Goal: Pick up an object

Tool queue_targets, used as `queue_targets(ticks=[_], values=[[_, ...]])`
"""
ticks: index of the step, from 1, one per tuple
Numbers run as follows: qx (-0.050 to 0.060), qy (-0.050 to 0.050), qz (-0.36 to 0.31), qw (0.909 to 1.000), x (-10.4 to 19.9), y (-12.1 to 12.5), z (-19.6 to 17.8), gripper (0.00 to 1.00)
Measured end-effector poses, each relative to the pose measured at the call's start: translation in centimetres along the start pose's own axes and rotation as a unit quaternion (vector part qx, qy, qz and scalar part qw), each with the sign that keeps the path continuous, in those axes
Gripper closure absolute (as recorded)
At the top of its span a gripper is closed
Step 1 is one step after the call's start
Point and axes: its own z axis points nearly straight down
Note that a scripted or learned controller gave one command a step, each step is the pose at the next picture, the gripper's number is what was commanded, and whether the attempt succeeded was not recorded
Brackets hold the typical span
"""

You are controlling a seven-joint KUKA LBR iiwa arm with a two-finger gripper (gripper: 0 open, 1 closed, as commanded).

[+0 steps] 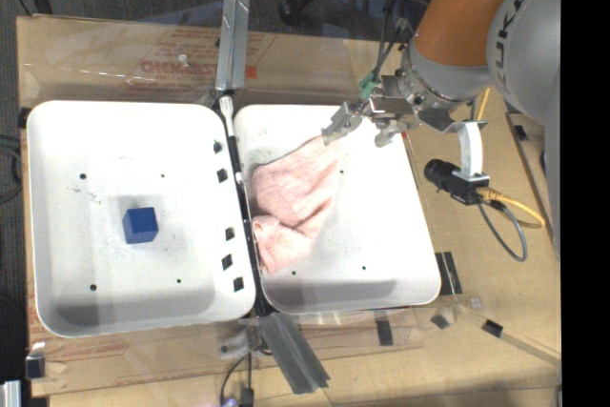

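Note:
A pink cloth (289,200) lies crumpled in the right bin (400,243), against its left wall. Its upper corner is drawn out to a point that reaches one fingertip (337,125) of my gripper. My gripper (363,130) hangs over the far part of the right bin, above and to the right of the cloth's bulk. Its two fingers stand apart, open, with nothing between them. A small blue cube (140,223) rests in the left bin (57,138), left of its middle.
The divider (238,205) between the two bins carries small black clips. A grey bar (231,38) stands at the far end of the divider. The bench's brown surface (496,272) lies to the right of the bins.

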Motion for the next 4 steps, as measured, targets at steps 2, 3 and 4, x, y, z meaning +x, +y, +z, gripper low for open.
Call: queue_targets(ticks=[2, 3, 4], values=[[0.001, 0.0, 0.049, 0.9988, 2.0, -0.1, 7.3, 0.0], [0.0, 0.0, 0.013, 0.9999, 0.3, 1.2, 19.2, 0.0], [-0.002, 0.0, -0.01, 0.9999, 1.3, 3.1, 19.4, 0.0]])
